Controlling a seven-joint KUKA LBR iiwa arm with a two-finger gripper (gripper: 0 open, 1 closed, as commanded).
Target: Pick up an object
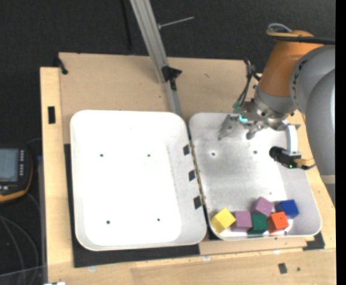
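The gripper (238, 129) hangs over the far end of the right bin (232, 165), fingers spread wide with nothing between them. Well below the fingers, along the bin's near edge, cluster the blocks: yellow (224, 219), purple (243, 219), green (259, 222), orange (278, 221), blue (288, 208).

No legible text, label, brand, number or sign can be made out anywhere in the frame. A small device with a dark screen (0, 166) is seen at the left edge of the frame, but whatever is displayed on it is too small and blurred to be read.
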